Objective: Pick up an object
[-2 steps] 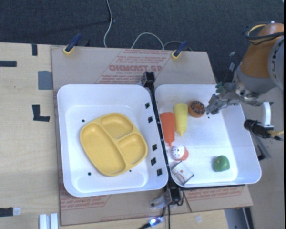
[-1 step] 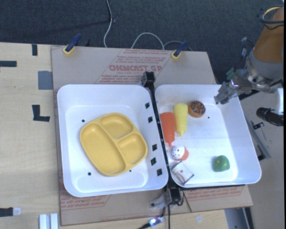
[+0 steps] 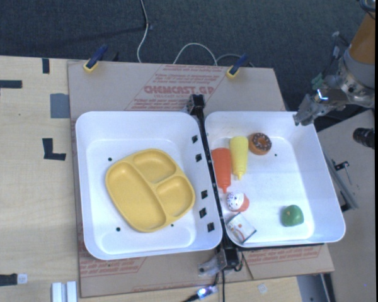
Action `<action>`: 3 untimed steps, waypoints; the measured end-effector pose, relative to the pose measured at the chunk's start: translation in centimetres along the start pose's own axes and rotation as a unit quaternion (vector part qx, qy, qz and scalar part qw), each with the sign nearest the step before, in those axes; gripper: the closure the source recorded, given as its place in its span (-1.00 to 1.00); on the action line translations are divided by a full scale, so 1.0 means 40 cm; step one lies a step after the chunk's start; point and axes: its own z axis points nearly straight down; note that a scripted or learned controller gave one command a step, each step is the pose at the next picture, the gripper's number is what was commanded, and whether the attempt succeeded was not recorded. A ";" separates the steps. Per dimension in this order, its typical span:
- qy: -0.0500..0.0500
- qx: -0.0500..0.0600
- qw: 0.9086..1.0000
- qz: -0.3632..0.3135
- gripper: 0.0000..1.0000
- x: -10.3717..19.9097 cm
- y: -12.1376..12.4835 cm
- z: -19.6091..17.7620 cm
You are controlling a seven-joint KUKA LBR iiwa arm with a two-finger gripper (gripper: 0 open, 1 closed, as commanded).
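The right bin (image 3: 315, 168) holds several small objects. An orange carrot-shaped piece (image 3: 222, 167) lies along its left wall, with a yellow bottle-shaped piece (image 3: 239, 155) beside it. A brown donut (image 3: 260, 143) sits just right of the yellow piece. Lower down are a small white and red ball (image 3: 235, 201), a green pepper-like object (image 3: 292, 215) and a small clear item (image 3: 242, 231) by the front wall. My gripper (image 3: 304, 114) hangs over the bin's far right corner, apart from all of these, with nothing seen in it.
The left bin (image 3: 91, 168) holds a yellow divided plate (image 3: 150, 189). A black divider (image 3: 205, 162) runs between the bins. Both stand on a cardboard sheet (image 3: 170, 87) held by clamps, and a cable (image 3: 195, 48) loops behind.
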 end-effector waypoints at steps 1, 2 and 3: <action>0.001 0.003 1.000 -0.002 1.00 0.123 0.017 0.048; 0.001 0.004 1.000 -0.002 1.00 0.249 0.021 0.093; 0.002 0.003 1.000 -0.002 1.00 0.388 0.013 0.090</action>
